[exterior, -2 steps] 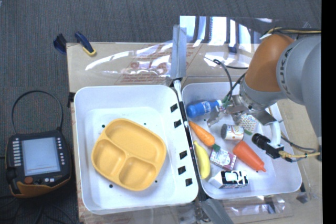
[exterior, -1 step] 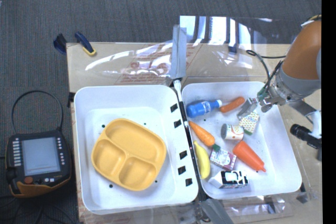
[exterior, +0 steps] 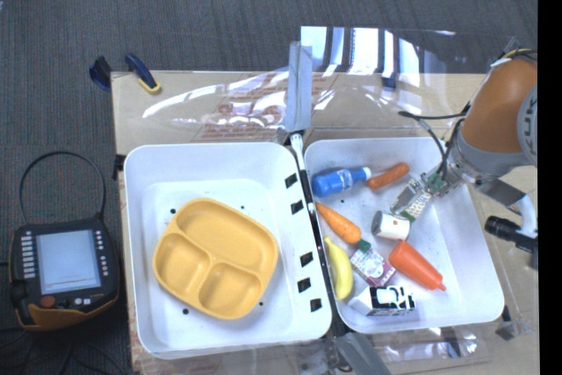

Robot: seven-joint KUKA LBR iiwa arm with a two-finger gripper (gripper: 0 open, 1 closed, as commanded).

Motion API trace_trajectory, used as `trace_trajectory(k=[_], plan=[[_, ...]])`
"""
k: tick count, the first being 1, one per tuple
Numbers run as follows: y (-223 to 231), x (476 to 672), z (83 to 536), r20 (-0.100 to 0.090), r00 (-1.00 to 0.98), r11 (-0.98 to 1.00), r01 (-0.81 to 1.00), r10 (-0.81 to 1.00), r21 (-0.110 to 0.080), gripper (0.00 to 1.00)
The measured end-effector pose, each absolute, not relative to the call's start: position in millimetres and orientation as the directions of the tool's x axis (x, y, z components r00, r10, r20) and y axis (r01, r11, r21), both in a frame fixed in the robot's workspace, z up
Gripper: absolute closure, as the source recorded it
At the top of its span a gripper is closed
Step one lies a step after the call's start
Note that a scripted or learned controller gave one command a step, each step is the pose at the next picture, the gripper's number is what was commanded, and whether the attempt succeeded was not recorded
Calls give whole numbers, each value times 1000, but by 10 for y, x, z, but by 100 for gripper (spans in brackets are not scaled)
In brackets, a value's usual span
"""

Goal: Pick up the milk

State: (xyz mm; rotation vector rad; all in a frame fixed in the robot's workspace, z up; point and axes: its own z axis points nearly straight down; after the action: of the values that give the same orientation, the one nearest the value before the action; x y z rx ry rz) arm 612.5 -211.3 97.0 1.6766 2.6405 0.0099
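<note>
You are viewing: gripper (exterior: 413, 199) hovering just above-right of milk (exterior: 392, 226) in right bin (exterior: 492, 277); finger state — cannot tell. Carrot (exterior: 416, 265) lying below milk.

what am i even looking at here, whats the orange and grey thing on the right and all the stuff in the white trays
One camera looks down at a slant on a bench with two white bins. The grey and orange thing is a robot arm reaching in from the right; its gripper hangs low over the right bin. That bin has toy groceries: a blue bottle, three carrots, a banana, a small white cup, a small patterned carton and a black and white carton, probably the milk. The left bin holds a yellow divided plate. Nothing is visibly held.
</note>
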Motion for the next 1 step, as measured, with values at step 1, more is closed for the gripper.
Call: trace_trajectory(k=[1], plan=[[-1772, 6167, 972, -14, -486, 486, 874, 874, 14, 0]])
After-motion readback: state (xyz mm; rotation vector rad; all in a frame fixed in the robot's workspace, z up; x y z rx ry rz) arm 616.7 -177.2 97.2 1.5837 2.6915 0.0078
